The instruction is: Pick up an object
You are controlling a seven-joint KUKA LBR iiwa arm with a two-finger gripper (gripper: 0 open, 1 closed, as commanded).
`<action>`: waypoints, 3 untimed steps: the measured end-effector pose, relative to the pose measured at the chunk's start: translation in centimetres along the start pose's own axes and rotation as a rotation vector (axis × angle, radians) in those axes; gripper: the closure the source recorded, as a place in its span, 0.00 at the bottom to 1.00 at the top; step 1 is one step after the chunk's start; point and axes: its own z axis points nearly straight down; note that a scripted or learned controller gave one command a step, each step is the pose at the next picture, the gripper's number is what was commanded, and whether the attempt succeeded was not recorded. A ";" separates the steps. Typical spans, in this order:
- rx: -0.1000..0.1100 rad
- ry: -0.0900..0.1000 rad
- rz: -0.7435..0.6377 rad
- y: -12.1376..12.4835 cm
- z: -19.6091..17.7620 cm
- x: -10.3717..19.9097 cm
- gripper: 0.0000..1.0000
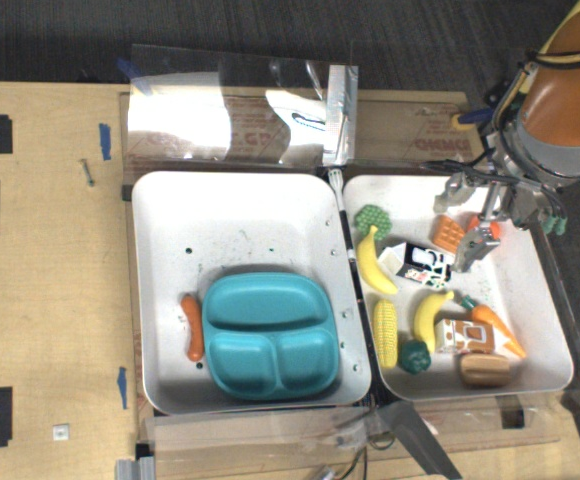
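We take the orange waffle-like block (449,234) as the likely target, since it lies right by the gripper (482,240) near the back of the right bin (550,268). It rests flat on the bin floor, not lifted. The gripper hangs just to its right, w/ one finger tip low beside the black-and-white card (425,262); nothing sits between the fingers, and we can't tell whether they're spread or closed from this angle.

Rest of the right bin is crowded, which prob. explains the approach from the back edge where there's more room. A banana (373,260) lies along the left wall w/ a broccoli piece (373,216) at its top end. Below: a corn cob (384,333), a second banana (427,315), a dark green round item (415,359), a small carton (465,336), a carrot (496,328) and a bread roll (485,370), all touching or nearly so.

The left bin (170,218) holds a teal divided tray (270,335) toward the front, w/ a sausage (194,326) just beside its left edge. The arm (560,108) reaches in from the right, above the back corner of the right bin.

Judgement: pick not yet made; approx. at the approach stage.
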 end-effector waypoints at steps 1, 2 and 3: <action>0.002 -0.010 -0.001 -1.0 13.8 -0.9 0.00; 0.001 -0.017 -0.073 -3.6 16.0 2.3 0.00; 0.000 -0.004 0.006 -5.1 16.7 -2.9 0.00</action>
